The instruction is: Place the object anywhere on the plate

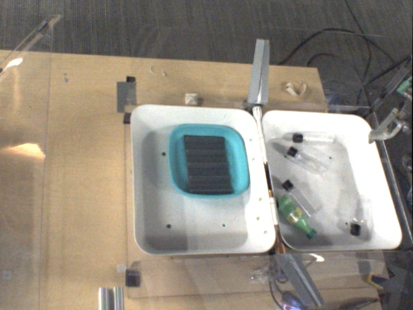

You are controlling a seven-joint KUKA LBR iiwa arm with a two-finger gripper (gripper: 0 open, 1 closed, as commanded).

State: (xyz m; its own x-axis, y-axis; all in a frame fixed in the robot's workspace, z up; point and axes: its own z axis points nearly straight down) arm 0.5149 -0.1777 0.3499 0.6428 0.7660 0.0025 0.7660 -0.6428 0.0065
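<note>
A single fixed camera looks down from above on the pale wooden bench [64, 192], tilted slightly so that a strip of dark grey carpeted floor [161, 11] fills the top of the picture beyond the bench's far edge. It stands far enough back to take in both shallow white plastic bins whole, the left bin [145, 173] near the centre and the right bin [381, 192] close to the right border (its outer rim nearly reaches the edge). The bench's left half runs out to the left border.
</note>
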